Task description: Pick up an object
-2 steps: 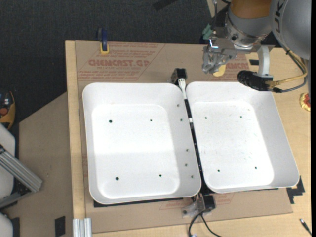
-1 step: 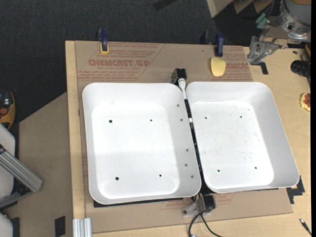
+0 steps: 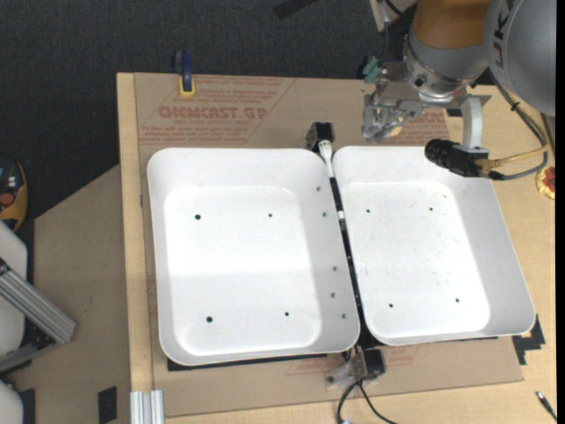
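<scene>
Starting at the left of the frame, the left bin (image 3: pixel 168 237) is lying flat on the tabletop (image 3: pixel 132 148), and I am seeing only its white floor with four small dark dots in it. Moving to the middle, the right bin (image 3: pixel 516 281) is sitting just beside it, their rims touching along a dark seam, and it is looking the same: white floor, small dots, no item I can make out to grasp. So the task appears to be at its start or stalled, with nothing lifted and no clear target. At the upper right, the arm (image 3: pixel 459 16) is hanging over the far rim of the right bin, its gripper (image 3: pixel 387 117) pointing down above the tabletop's edge, carrying nothing I can see; its open-or-closed state I cannot tell.
</scene>
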Robot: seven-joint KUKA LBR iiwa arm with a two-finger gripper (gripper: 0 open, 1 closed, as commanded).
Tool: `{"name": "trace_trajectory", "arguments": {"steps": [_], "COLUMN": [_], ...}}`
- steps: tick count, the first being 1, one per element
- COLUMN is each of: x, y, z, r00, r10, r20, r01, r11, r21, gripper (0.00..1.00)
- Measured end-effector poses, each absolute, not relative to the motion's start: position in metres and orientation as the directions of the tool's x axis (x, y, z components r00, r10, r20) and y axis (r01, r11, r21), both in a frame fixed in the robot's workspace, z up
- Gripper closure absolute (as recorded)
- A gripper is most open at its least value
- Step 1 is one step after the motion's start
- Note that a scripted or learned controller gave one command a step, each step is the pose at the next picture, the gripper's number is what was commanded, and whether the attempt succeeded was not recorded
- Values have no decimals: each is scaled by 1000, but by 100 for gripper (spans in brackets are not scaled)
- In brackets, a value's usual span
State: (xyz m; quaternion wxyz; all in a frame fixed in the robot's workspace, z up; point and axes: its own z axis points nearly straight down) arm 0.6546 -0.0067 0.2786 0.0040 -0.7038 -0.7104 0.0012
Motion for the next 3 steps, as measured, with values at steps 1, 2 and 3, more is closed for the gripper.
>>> {"name": "trace_trajectory", "arguments": {"steps": [1,2,3], "x": [631,648,651], "y": [-13,44,158], "z": [321,249,244], "r00": [0,-5,-11], "r10": [1000,1000,1000], "r20": [0,2,6], "r01": [1000,1000,1000], "r11": [0,5,11], "r21": [5,-8,1], "gripper": [100,100,100]}}
